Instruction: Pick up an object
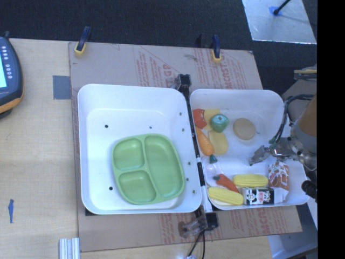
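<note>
Gripper [259, 156]: dull metal, low over the right bin [269, 97]; cannot tell its state. Nothing visibly held. Just beyond it, a flat tan disc [244, 128]. Near its front, smooth yellow corn cobs [249, 181] and a glossy printed carton [260, 196]. Farther off, a green apple [219, 122]. Left bin holds a green three-compartment plastic plate [147, 169].

**Materials / finish**

Both white bins [135, 99] look like smooth, slightly glossy plastic. Green divided tray [148, 169]: matt plastic. Table [38, 161]: light wood-grain surface, with a printed cardboard sheet [161, 66] under the bins. Toy corn [250, 181] beside the end effector [260, 155]: shiny plastic.
</note>
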{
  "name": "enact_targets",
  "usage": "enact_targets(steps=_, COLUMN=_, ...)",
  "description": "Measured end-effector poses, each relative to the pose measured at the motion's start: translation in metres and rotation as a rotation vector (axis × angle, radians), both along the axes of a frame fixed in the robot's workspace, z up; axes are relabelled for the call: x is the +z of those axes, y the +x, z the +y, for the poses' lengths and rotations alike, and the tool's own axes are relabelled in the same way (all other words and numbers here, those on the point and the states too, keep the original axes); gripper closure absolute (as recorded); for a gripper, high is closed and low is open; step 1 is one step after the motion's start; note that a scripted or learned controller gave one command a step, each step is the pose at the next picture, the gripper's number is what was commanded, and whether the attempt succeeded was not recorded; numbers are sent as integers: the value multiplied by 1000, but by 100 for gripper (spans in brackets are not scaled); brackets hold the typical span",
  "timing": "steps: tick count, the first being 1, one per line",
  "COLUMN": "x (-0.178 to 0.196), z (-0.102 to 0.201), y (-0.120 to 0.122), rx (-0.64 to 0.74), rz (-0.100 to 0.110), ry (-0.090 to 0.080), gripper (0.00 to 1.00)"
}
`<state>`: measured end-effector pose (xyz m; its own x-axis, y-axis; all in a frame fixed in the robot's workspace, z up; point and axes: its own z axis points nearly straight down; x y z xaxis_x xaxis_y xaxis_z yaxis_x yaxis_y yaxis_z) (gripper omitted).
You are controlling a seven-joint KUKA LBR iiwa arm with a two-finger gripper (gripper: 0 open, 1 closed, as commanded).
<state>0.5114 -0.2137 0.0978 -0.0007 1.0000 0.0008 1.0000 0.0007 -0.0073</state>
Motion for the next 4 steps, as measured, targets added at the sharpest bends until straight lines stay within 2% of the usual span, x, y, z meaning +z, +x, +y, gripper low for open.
enact_targets(steps=1, x=-5, z=43, y=105, rx=11, rz=-14, ry=-2, gripper=0)
enact_targets(steps=2, x=5, z=40, y=100, rx=7, rz=-5, ry=-1, gripper=100)
enact_targets(steps=3, x=50, z=65, y=62, rx=3, rz=-1, ry=1, gripper=100)
enact_targets(steps=4, x=96, z=59, y=32, rx=1, rz=-5, ry=0, gripper=100)
